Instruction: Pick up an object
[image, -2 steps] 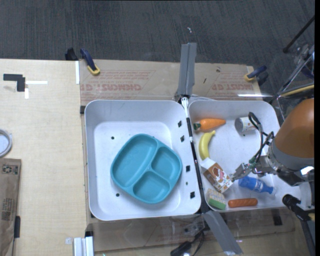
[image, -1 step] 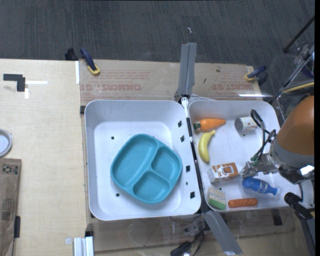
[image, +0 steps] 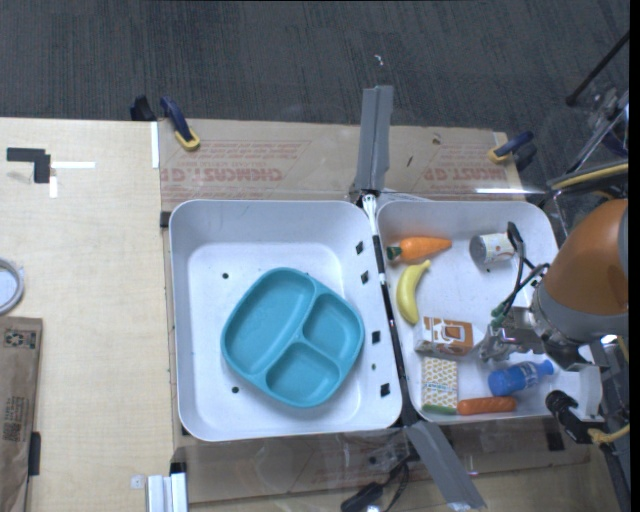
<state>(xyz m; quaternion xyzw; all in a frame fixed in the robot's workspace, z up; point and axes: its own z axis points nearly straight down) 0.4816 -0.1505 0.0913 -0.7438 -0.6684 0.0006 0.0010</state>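
The claw (image: 497, 342) hangs low in the right bin (image: 455, 215), just above the blue bottle (image: 518, 378) and right of the small carton (image: 444, 337); whether it is spread or closed cannot be made out, and nothing shows in its grip. The bottle looks the nearest pick: best to drop straight down, centred across its body. The bin's right wall is close beside the bottle. More free floor lies beyond the carton, toward the banana (image: 410, 290).

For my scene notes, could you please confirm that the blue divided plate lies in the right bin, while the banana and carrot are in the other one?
Not quite: the camera view shows the blue divided plate in the left bin; the banana and carrot are in the other one.
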